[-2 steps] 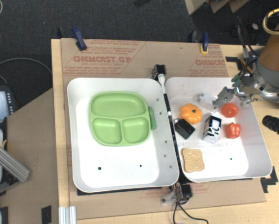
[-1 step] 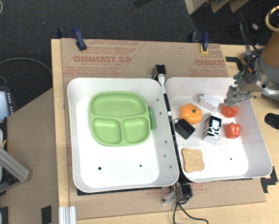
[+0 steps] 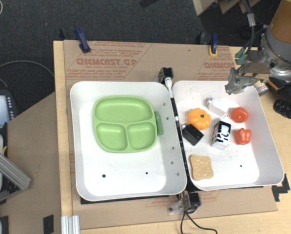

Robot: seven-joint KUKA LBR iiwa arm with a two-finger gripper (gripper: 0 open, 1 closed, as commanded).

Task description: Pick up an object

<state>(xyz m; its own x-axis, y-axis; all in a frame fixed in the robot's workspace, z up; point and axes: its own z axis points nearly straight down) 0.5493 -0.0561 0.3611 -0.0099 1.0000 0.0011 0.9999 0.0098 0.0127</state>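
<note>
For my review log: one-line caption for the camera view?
Arm's hand hovers over the right bin of small objects; green divided tray lies in the left bin.

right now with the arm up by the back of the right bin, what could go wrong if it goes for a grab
The tool hovers near the right bin's back rim, so a straight descent may clip it. The tomato, red pepper, black-and-white carton and a pale flat piece lie close together; closing on one may nudge or catch a neighbour. The tomato and orange pumpkin look round and could roll or slip out.
</note>
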